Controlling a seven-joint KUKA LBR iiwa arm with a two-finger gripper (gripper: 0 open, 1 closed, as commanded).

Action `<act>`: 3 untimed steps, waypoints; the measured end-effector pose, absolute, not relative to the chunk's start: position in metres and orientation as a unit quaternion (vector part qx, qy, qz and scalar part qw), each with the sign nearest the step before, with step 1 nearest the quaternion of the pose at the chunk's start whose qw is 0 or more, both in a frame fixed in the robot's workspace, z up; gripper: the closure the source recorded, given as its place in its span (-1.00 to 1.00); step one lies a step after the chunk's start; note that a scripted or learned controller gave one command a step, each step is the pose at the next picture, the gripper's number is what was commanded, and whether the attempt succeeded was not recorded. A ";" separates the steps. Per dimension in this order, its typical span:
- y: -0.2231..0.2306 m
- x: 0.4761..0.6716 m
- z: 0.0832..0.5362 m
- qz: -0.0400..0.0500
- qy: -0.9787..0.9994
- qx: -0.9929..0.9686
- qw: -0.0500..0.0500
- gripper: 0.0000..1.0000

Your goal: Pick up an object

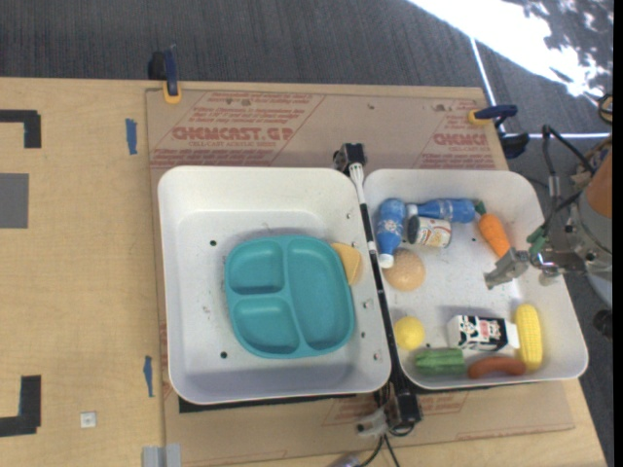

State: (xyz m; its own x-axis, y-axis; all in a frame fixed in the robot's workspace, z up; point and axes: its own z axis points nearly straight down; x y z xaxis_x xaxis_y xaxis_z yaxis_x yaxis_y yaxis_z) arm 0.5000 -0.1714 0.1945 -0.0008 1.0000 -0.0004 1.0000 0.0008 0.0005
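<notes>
Reaching in from the right: the arm (582, 241), with the gripper (508, 269) low over the right side of the right bin (450, 285). Nothing visibly grasped. Released or clenched? Cannot tell from this slanted view (too small and grey against the white floor).

Closest candidate for the pick: the carrot (494, 233), lying just beside the gripper on its far side and a touch to the left. Long axis running from far-left down to near-right, so that its near end points almost straight at the tool. Judged the easiest target: a short move toward the far side, with the grasp set across that slanted axis rather than along it.

Other options on the near side: the corn cob (529, 334), long axis near-to-far, close to the bin's right wall, and the milk carton (480, 333) just left of it. Both near, but apart from the gripper, with bare floor between.

Well to the left: the blue bottle (428, 212) lying crosswise at the far end, and the lemon (410, 333) toward the near-left corner. Further left again, in the left bin (195, 212), the teal plate (289, 296) (flat, wide, a poor first choice for a two-finger tool).

Likely risk with the carrot: rolling or skidding aside if pinched off-centre.
</notes>
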 end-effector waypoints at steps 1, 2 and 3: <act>-0.197 0.570 0.086 0.002 0.737 0.675 0.002 -1.00; -0.162 0.652 0.085 0.000 0.746 0.665 -0.002 -1.00; -0.169 0.661 0.084 -0.010 0.695 0.719 -0.019 -1.00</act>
